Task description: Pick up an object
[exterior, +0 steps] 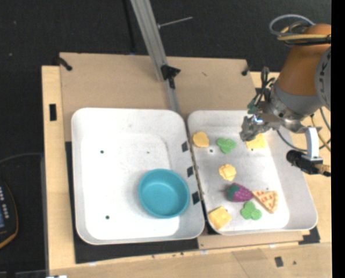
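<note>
Target I'd call: the yellow piece (257, 143) in the far right part of the right bin (294, 204), partly hidden under the gripper (252, 128). Shape unclear; I only see a flat yellow patch showing on the near and right side of the tool.

Doing this step well: the gripper sits just above and a bit left-far of that piece, so I'd want it centred over the visible yellow before dropping, otherwise one finger lands on top instead of beside it. The piece looks flat and low, so I judge the fingers need to go right down to the bin floor to get any bite. Bin wall is near on the far side; risk of clipping it.

Jaws: can't tell whether they're apart or together, the tip is too small and cluttered with cabling. Nothing visibly between them.

Around it: a green piece (225, 145) just left, a yellow blob (200, 139) further left by the bin's left wall. Nearer: another yellow bit (227, 171), a purple one (239, 192), a waffle-like wedge (266, 200). Blue bowl (163, 192) sits in the left bin (102, 132), well apart.
</note>
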`<state>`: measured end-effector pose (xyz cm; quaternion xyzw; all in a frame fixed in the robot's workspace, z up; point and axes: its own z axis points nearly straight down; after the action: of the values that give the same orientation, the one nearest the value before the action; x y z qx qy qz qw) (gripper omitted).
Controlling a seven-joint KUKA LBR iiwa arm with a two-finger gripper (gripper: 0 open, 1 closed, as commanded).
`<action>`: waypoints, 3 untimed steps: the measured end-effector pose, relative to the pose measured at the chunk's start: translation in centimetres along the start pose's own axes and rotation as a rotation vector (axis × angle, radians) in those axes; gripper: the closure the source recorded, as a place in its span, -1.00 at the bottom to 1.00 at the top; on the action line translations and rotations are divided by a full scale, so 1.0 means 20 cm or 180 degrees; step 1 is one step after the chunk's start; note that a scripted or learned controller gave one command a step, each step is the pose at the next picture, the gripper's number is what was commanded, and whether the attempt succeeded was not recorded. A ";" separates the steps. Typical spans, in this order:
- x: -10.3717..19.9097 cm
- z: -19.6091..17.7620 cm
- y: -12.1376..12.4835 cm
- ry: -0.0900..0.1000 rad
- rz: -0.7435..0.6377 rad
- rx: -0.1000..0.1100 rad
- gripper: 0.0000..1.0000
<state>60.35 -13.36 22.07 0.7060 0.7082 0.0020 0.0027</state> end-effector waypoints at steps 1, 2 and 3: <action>0.26 0.03 -0.04 0.0005 -0.0009 0.0018 1.00; 0.57 -0.03 -0.10 0.0013 -0.0017 0.0016 1.00; 0.79 -0.01 -0.12 0.0009 -0.0013 0.0023 1.00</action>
<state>57.86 2.53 22.23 0.7045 0.7097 0.0005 -0.0008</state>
